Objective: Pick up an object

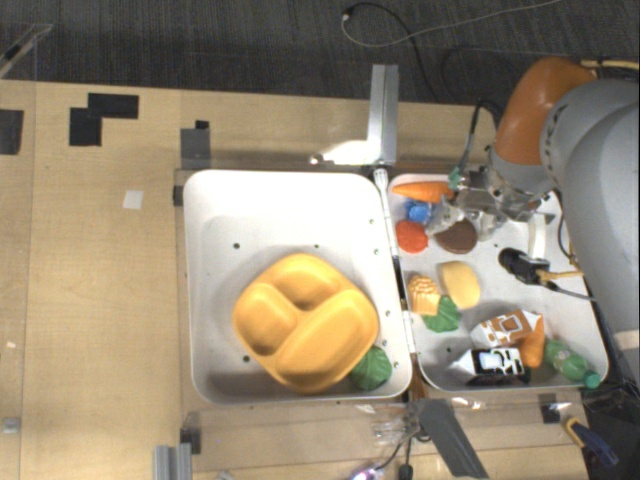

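Camera view: pincer (472,206) sits low over the far-left corner of the right bin (572,293), arm coming in from the right. Can't tell if the pincer is apart or together, the wrist blocks it. Nothing visibly clamped.

Likely target is the brown round piece (459,236), lying on the bin floor just beside the pincer on its near side. Can't tell if they touch. Red piece (411,235), blue piece (418,211) and orange carrot (423,191) are crowded close on the left, so a stray contact is possible.

Progress, my read: approach done or nearly done, grasp not confirmed, lift not started. Every item I can see rests in a bin.

Elsewhere: pale yellow lump (461,282) mid-bin, white and orange carton (508,325) toward the near edge. Left bin (230,208) holds a big yellow divided dish (305,320) with a green piece (374,368) at its near-right edge, well apart from the arm
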Motion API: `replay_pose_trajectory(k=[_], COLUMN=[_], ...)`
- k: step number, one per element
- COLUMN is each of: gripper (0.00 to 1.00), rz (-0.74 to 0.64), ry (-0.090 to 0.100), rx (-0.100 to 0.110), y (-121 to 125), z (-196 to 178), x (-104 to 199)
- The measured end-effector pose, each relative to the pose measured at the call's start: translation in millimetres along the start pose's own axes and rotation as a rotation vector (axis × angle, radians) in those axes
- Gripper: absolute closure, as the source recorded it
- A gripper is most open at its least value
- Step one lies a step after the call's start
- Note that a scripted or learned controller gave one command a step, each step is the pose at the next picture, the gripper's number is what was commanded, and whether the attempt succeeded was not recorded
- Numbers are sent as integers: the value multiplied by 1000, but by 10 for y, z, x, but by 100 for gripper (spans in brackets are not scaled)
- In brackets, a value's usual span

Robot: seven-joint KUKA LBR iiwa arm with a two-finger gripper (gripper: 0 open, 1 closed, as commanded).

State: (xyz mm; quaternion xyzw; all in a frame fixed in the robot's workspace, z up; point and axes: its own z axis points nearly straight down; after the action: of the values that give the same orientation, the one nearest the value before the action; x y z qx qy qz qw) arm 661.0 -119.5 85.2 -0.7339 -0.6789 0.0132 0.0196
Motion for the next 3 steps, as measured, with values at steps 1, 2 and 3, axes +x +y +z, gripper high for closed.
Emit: replay_pose_trajectory(k=[1,2,3], gripper=[0,0,0], rz=[56,38,42], ry=[-6,-8,-8], rx=[-54,-54,-56], y=[-55,93,113], z=[-739,-608,-171], x=[-49,-331,-306])
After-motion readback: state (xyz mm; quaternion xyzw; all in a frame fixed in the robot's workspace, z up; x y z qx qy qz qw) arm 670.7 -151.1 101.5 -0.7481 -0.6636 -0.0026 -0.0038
